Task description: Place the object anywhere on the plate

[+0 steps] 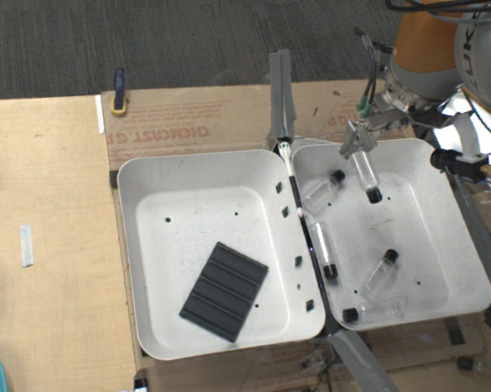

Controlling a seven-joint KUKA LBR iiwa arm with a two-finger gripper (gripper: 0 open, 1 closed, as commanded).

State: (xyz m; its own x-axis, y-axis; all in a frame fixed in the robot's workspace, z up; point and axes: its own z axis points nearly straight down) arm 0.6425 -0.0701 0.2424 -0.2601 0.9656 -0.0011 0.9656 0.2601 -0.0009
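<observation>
A black ribbed rectangular plate [225, 291] lies at a slant on the floor of the left bin [147, 241]. My gripper [358, 144] hangs over the back of the right bin [452, 242]. It is shut on the upper end of a clear vial [366, 173], whose black cap [374, 195] points down and toward the front. The gripper is well to the right of the plate, across the wall between the bins.
Several more clear vials with black caps lie in the right bin: one near the back left [320, 195], one along the left wall [324, 248], one toward the front [377, 275] and one at the front edge [365, 312]. A metal divider [282, 103] stands behind the bins.
</observation>
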